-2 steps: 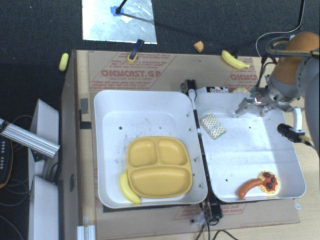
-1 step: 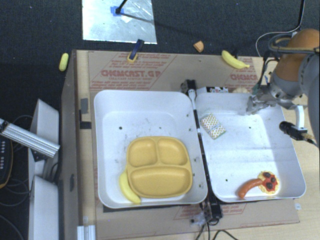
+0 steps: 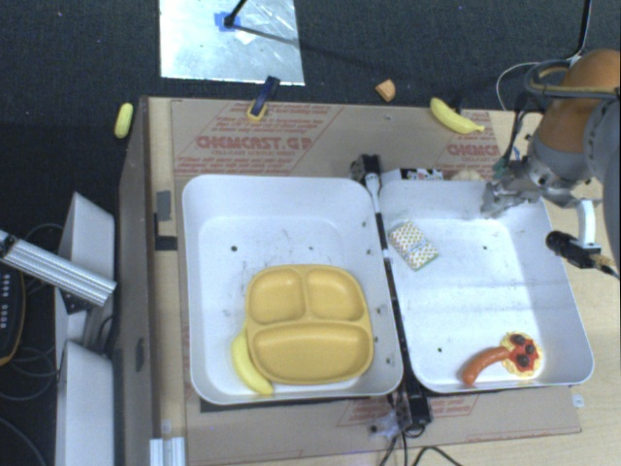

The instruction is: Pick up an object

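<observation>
Camera view: pincer [image 3: 495,202] hovers at the far edge of the right bin [image 3: 558,294]; finger state cannot be told, the view being too small. Nearest candidate, a pale dotted sponge-like block [image 3: 413,245], lies below-left of the pincer. Recommend centring above it, then descending square to its short sides.

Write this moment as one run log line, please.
stage: approach | gripper: over right white bin far corner | held: nothing seen | nearest: patterned white block | other: orange sausage toy
</observation>
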Robot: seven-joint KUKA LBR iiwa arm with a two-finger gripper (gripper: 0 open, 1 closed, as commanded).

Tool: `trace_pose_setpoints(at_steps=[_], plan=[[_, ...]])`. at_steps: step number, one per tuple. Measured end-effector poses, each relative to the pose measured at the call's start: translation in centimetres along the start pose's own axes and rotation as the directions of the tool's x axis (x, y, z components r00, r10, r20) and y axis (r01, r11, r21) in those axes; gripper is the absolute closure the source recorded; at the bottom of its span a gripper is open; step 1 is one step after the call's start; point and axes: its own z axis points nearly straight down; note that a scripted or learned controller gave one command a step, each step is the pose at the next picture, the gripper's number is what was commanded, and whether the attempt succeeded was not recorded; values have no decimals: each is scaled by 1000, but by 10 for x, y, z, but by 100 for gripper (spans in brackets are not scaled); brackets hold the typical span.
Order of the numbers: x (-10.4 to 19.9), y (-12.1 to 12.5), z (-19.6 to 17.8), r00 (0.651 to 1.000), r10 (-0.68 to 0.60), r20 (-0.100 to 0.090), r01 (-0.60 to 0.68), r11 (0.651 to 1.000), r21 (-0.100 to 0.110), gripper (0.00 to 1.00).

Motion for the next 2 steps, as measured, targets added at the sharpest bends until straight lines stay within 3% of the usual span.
trace_pose_setpoints(at_steps=[1,2], plan=[[0,1,-12,1000,-3,3,3,1000,-4,100],[53,-48,-55,1000,9,-5,-9,1000,6,100]])
